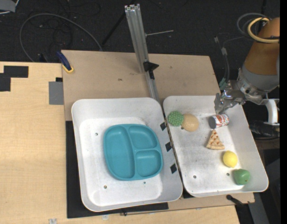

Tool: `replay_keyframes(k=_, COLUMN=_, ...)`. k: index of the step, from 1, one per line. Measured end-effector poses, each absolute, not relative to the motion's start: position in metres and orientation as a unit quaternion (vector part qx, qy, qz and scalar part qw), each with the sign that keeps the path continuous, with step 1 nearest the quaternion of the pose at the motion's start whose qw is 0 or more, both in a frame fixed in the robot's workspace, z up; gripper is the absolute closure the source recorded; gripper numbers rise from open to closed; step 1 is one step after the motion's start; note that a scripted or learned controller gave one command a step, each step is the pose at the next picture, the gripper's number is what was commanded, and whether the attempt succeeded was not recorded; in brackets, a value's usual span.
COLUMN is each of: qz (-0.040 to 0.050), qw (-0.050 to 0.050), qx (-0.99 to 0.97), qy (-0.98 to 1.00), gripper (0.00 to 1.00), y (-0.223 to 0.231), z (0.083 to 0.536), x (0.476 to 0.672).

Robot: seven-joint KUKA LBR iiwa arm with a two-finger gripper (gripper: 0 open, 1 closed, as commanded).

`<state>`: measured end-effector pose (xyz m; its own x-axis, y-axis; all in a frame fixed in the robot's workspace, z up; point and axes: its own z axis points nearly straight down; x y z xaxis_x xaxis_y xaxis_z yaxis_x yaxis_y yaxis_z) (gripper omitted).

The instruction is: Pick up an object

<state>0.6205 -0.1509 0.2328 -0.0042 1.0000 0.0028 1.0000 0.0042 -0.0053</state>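
The pincer (222, 107) hovered at the right bin's (255, 186) far edge, just above the small red-and-white can (219, 121), in the approach step by my judgement, its grip state unreadable, and next needed lowering squarely over it.

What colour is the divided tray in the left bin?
Teal blue, seen in the camera view: the tray.

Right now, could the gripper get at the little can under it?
Probably yes. The gripper hangs just above the can in the right bin, with nothing over the can. Its nearest neighbours, the pizza slice and the beige ball, lie apart from it.
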Motion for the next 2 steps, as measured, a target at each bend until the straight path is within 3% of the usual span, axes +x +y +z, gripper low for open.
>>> replay_keyframes(k=2, qz=0.0007, qw=0.002, qx=-0.706, qy=-0.709, gripper=1.0, y=-0.057, z=0.246, x=0.577)
